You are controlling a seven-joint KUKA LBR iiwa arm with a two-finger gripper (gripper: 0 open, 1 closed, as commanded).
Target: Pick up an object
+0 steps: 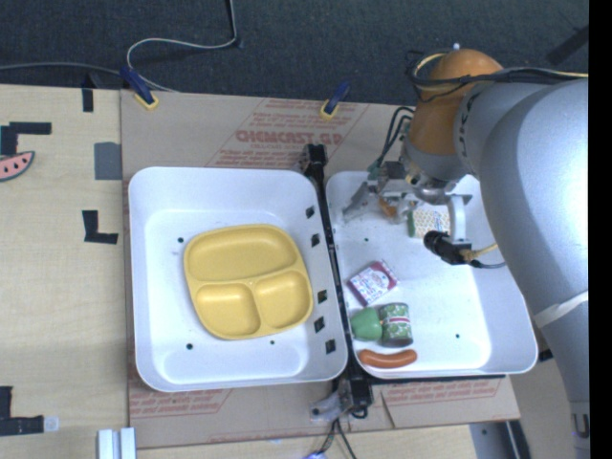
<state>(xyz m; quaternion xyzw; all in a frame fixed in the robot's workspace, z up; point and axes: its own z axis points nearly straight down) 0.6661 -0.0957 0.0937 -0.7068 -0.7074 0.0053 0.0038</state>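
Observation:
My gripper (384,197) hangs low over the far end of the right bin (478,342), close to its back left corner. Just right of it, under the wrist, lies a small green and white item (424,221), partly hidden by the arm. Farther forward in the same bin are a pink and white packet (372,282), a green toy vegetable (366,324) touching a small green-labelled can (397,322), and a red sausage (387,357) at the front wall. All of these lie well in front of the gripper.
The left bin (163,208) holds a yellow divided plate (249,280). A black divider with clips (322,256) runs between the bins. The grey arm (535,189) covers the right bin's far right side. Cables (182,46) trail behind the bench.

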